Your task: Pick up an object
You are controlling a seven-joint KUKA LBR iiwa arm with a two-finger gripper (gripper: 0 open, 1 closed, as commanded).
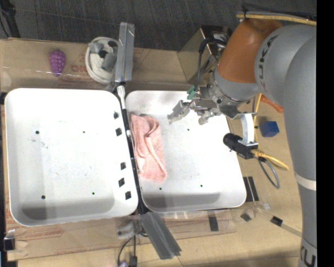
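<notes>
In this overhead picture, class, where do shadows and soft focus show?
Camera view: dark shadow pools along the near walls of both bins; the gripper looks slightly blurred; the pink cloth is evenly lit, without glare.

Arm in from the right, pincer (188, 111) over the upper part of the right bin (211, 171), nothing between its fingers. Pink cloth (148, 147) crumpled along that bin's left wall, apart from the pincer. Left bin (61, 149) beside it. On the tabletop (28, 60) behind: purple object (57, 62), white cord coil (102, 59). Blue block (269, 128) right of the bins.
</notes>
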